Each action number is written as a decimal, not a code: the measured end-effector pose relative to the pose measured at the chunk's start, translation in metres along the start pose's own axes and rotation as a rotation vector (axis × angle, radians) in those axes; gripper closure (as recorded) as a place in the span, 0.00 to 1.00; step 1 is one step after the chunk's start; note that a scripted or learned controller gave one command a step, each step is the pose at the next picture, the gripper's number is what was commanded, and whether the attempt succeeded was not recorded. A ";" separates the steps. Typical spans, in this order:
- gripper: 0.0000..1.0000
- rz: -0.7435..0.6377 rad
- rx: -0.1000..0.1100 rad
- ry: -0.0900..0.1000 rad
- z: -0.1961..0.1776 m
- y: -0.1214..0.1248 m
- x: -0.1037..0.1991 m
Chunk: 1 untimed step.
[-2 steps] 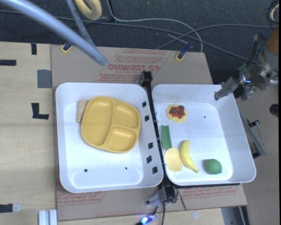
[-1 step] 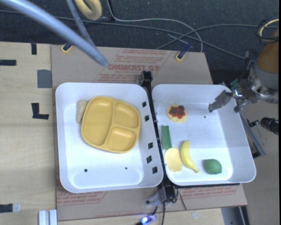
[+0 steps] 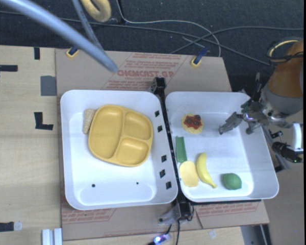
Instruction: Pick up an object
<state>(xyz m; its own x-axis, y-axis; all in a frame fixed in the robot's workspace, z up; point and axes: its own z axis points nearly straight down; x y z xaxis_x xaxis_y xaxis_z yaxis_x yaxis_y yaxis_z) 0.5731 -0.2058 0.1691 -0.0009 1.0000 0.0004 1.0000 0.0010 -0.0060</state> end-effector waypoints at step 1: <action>0.00 0.000 0.000 0.000 0.044 -0.005 0.000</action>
